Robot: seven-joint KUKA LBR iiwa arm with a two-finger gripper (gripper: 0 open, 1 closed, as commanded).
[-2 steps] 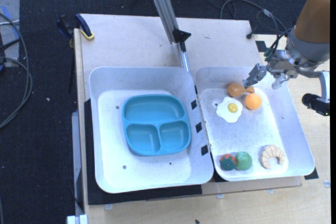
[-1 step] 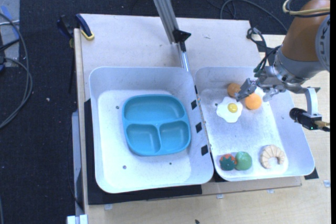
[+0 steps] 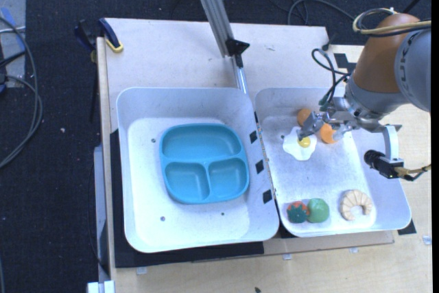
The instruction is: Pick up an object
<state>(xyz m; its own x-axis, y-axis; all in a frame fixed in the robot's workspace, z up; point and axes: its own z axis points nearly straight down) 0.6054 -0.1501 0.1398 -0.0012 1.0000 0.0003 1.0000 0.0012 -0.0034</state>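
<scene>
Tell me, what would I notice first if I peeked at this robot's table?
Probably the big blue tray with three compartments, sitting in the middle of the left white bin. Next, the grey and orange robot arm reaching in from the right, its gripper low over a fried egg toy in the right bin. A toy croissant lies near that bin's front corner.

Grey arm (image 3: 411,72), orange band, black cables.
</scene>
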